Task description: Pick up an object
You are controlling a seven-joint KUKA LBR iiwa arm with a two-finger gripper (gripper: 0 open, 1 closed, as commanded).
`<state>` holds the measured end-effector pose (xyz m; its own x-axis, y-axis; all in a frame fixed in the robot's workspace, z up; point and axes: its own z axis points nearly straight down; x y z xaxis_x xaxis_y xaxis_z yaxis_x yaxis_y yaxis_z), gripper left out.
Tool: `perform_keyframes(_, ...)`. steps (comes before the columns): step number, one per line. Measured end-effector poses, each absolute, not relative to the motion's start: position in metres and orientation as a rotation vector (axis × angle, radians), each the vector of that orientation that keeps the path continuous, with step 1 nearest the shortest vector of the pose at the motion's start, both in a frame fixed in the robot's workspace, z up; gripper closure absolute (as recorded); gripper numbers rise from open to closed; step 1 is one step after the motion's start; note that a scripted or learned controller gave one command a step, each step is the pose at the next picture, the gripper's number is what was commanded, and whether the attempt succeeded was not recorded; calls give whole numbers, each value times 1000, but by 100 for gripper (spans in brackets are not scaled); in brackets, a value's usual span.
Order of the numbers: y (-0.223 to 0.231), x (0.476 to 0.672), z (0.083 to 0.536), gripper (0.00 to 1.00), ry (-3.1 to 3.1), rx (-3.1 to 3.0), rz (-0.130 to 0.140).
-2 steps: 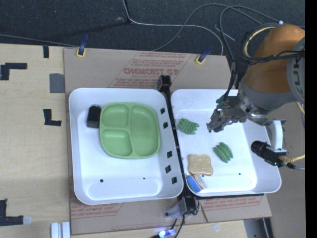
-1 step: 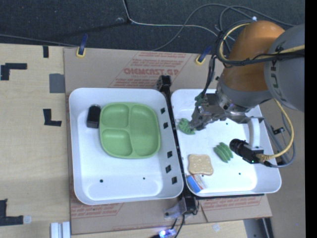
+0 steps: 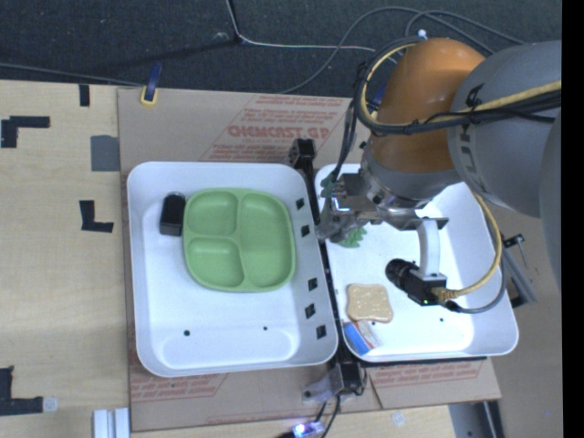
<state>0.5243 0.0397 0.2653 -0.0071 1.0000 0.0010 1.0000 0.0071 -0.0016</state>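
Toast (image 3: 369,303) near right bin's front edge | claw (image 3: 345,229) state: cannot tell

Two white bins (image 3: 151,272) side by side on brown cardboard (image 3: 265,126); black cables (image 3: 274,42) cross the dark backdrop.

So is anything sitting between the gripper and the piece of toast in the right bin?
Nothing visible blocks it. The toast lies flat near the front of the right bin, with bare white floor between it and the gripper near the bin's left wall. A blue thing lies just in front of the toast, on its far side from the gripper.
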Motion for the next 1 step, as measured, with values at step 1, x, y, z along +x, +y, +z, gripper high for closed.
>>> perform_keyframes(1, 95, 526, 243, 100, -2226, -2212, 5)
